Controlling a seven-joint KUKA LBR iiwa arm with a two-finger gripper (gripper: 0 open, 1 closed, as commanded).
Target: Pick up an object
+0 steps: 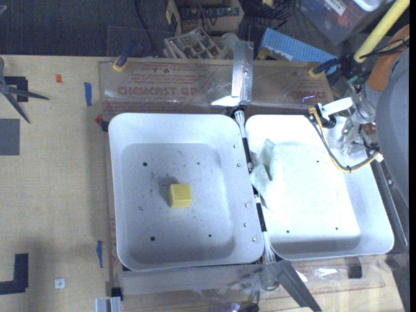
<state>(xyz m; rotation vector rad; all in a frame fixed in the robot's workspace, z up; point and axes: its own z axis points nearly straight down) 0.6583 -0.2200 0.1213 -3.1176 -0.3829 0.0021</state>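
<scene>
From where I stand the gripper (353, 130) hangs over the right bin (325, 226) near its two o'clock corner, and I cannot tell what state it is in or whether it grasps anything. Across the divider, toward eight o'clock and well apart from it, a yellow block (180, 195) rests mid-floor in the left bin (130, 135). A pale crumpled wrapper (265, 164) lies by the right bin's nine o'clock wall, so the pick looks not yet begun.

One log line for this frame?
gripper: over right bin far-right corner | yellow block: left bin | pale object: right bin
</scene>
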